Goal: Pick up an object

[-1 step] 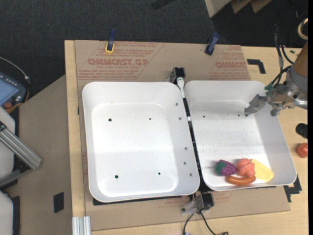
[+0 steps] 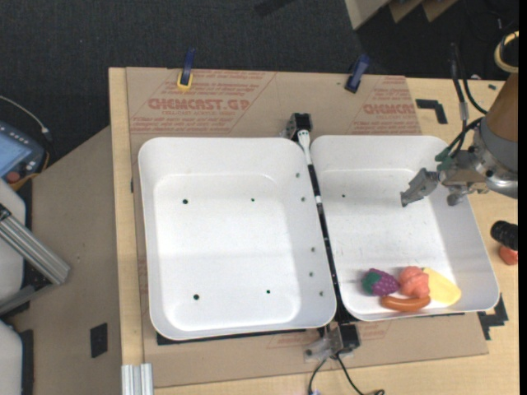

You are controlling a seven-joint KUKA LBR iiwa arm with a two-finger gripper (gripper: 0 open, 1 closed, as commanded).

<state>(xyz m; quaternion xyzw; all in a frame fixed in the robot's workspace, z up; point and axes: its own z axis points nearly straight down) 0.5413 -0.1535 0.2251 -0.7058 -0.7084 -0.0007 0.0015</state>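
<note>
Small toy foods lie together in the front right corner of the right bin (image 2: 370, 220): a purple bunch of grapes (image 2: 380, 282), a pink-orange piece (image 2: 415, 281), a yellow piece (image 2: 445, 290) and a long orange-red piece (image 2: 405, 303). My gripper (image 2: 434, 194) hovers over the right bin's far right part, well behind the toys. It is open, its fingers (image 2: 415, 189) spread apart with nothing between them.
The left bin (image 2: 165, 220) sits beside the right one, with a black divider strip (image 2: 317, 212) between them. Both rest on a cardboard sheet (image 2: 247, 97) held by blue clips (image 2: 356, 72). Small dark and orange items (image 2: 507, 243) lie off the bin's right edge.
</note>
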